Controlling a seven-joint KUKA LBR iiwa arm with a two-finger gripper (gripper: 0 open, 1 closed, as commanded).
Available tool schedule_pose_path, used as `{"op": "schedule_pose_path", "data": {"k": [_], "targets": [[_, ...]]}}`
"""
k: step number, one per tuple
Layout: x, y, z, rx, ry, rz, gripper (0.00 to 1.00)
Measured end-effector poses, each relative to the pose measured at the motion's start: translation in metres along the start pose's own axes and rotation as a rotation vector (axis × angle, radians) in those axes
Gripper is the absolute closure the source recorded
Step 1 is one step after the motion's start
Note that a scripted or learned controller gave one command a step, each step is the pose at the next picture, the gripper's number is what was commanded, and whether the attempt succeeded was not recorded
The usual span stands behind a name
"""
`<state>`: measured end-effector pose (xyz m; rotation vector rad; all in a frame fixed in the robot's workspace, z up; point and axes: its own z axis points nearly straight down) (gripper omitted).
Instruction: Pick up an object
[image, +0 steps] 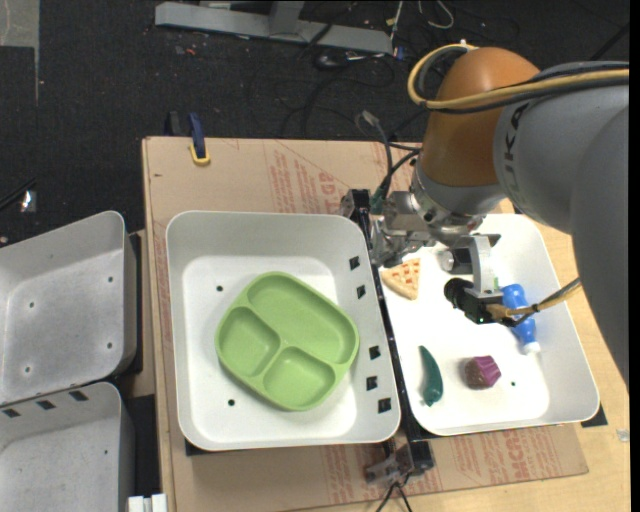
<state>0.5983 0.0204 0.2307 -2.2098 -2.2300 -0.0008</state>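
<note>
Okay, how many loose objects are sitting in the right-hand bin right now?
4: a pizza slice near the divider at the top, a blue item toward the right, a green pepper and a purple piece at the front. The arm may hide more.

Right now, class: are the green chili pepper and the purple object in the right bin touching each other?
Apart. The camera view shows white bin floor between the green chili pepper and the purple object, which lie side by side.

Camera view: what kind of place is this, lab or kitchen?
Most likely a robotics lab pick cell, not a kitchen. Two shallow white bins sit on a cardboard-covered bench, holding toy items such as a green divided plate and a pizza slice, with loose cables on the dark floor behind.
</note>
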Motion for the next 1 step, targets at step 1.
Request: {"op": "schedule_pose_path", "data": {"k": [1], "targets": [[0.0567,0.0054,-0.01,-0.003,0.0,0.001,1.0]]}}
